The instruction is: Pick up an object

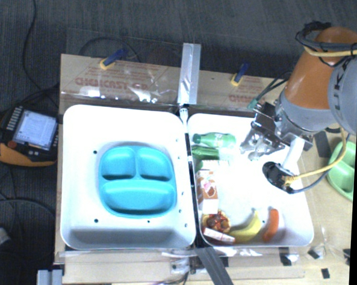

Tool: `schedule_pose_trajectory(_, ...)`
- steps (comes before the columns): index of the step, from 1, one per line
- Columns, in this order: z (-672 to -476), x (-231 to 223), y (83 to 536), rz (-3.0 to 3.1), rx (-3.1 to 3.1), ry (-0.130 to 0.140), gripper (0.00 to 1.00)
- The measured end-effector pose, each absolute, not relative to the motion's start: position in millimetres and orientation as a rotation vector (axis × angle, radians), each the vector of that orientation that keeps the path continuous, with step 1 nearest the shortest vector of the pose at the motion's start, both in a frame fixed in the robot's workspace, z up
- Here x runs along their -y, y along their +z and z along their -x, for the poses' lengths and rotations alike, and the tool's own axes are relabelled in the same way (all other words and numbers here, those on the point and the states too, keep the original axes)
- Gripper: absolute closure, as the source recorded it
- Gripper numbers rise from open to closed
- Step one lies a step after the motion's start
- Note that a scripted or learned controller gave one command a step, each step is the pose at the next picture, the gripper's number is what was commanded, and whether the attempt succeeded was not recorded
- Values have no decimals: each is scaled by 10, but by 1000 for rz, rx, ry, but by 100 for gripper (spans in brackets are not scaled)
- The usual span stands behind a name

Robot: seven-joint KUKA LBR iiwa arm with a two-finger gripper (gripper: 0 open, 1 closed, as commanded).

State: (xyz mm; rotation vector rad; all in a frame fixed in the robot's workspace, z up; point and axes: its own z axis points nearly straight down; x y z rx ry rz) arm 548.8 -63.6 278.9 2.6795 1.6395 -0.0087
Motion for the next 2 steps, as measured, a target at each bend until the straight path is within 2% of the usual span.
schedule_pose_trajectory(1,-5909,657,2164,-2703,-1603,-9,100)
schedule_pose_trajectory(2,-6067,596,3416,-2429,-1989,-6,100)
